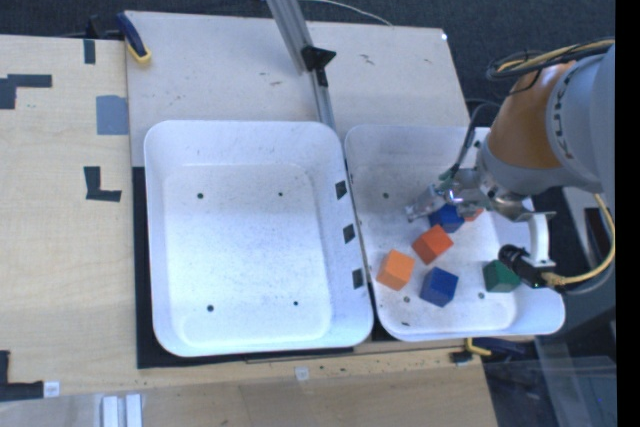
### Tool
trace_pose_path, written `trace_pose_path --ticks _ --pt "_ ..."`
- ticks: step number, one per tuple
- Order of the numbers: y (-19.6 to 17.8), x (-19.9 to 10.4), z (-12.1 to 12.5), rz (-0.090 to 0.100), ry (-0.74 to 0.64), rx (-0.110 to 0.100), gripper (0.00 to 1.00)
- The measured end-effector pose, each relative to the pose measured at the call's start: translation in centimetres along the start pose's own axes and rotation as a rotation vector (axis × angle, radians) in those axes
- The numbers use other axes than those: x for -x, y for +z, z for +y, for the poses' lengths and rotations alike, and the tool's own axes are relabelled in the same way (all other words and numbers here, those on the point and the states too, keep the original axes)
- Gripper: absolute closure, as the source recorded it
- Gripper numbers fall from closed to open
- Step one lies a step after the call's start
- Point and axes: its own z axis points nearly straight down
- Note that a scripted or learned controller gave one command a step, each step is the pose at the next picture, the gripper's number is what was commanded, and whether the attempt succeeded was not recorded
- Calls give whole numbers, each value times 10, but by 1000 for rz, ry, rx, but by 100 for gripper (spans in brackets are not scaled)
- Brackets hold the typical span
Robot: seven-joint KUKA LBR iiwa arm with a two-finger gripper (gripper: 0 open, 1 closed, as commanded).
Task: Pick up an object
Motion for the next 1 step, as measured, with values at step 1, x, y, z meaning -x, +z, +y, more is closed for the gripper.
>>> trace_pose_path --ticks 1 --pt "-12 1 1 -2 1 7 100"
